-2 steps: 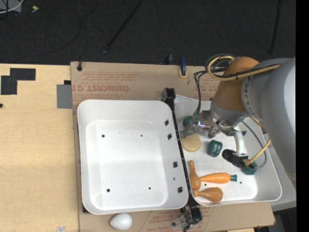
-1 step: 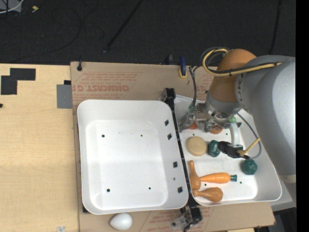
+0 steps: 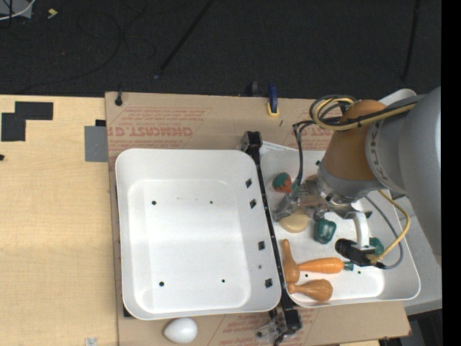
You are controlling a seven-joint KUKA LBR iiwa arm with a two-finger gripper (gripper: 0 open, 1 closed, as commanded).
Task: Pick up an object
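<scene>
The arm hides much of the right bin, and the pincer's spread cannot be told.

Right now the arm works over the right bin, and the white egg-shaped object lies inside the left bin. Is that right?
Not quite. The camera view shows the white egg-shaped object outside the left bin, on the bench just below its front rim. The arm does work over the right bin.

White bins, orange carrot
</scene>
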